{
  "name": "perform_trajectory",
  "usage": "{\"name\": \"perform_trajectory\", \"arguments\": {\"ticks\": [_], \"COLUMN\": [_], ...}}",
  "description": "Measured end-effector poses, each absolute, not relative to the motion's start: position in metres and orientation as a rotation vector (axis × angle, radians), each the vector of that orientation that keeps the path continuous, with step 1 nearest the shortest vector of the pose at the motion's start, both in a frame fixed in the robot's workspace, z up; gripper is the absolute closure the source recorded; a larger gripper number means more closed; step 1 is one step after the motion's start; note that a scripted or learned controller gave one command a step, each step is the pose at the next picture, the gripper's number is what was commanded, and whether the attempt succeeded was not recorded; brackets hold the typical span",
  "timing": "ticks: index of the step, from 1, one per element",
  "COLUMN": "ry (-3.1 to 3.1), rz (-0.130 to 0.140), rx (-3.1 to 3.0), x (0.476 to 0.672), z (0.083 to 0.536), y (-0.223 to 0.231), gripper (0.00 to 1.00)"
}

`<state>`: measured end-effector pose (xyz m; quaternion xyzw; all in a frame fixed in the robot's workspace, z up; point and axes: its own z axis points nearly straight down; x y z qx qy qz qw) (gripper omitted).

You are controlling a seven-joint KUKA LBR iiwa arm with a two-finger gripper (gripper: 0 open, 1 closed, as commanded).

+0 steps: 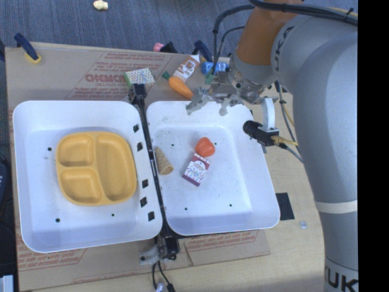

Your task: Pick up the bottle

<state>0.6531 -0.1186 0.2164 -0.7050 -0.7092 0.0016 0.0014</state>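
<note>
A small bottle (188, 68) with a white and brown label lies on the cardboard behind the right bin, outside both bins. My gripper (209, 107) hangs over the back rim of the right bin (255, 181), below and slightly right of the bottle. It is open, its two grey fingers (194, 106) spread apart with nothing between them.
An orange carrot (180, 87) lies just beside the bottle, between it and the gripper. The right bin holds a red fruit (205, 146), a red and white packet (196, 169) and a cone (163, 160). A yellow divided plate (95, 167) fills the left bin. Clamps line the cardboard's back edge.
</note>
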Motion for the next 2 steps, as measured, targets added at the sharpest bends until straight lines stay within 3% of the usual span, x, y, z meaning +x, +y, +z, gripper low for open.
{"name": "perform_trajectory", "arguments": {"ticks": [1, 2], "ry": [-1.802, -1.471], "rz": [0.008, 0.005], "rx": [-2.567, -2.773], "x": [0.587, 0.61], "z": [0.093, 0.192], "y": [-0.122, -0.079], "gripper": [0.0, 0.0]}}
